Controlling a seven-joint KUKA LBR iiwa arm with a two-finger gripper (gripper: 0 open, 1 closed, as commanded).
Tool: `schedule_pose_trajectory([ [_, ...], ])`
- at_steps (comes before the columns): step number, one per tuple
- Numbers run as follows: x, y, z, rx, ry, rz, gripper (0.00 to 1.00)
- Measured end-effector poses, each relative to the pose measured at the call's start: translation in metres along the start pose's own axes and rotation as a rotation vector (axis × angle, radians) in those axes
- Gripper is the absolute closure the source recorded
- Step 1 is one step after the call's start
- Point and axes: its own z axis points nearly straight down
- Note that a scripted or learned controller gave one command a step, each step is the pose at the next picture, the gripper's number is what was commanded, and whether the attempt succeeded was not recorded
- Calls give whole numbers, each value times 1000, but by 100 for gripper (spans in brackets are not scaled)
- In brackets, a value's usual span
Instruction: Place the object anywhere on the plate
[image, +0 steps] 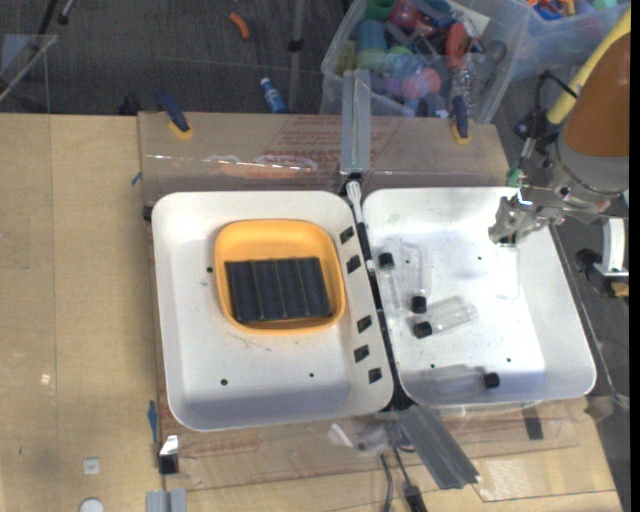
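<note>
**Arm over the right bin, plate in the left**

From my overhead camera, the arm is cut off at the right edge. I cannot tell the gripper's (512, 228) state. Four clear vials (445, 316) with black caps, hard to make out, lie in the right bin (560, 350). One yellow plate (278, 240) sits in the left bin (190, 350).

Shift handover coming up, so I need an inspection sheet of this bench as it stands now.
Surface: wooden bench bearing two white bins, left bin and right bin.
Job's things: orange plate in left bin, dark ridged block on it; clear vials with black caps in right bin.
Clutter: nothing seen.
Gripper: gripper over right bin's far right.
Cables: black cables at near edge.
Surroundings: clear tub of toys behind.
</note>
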Motion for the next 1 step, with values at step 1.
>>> schedule_pose_trajectory([
  [1,18,31,-16,-4,0,-198,100],
])
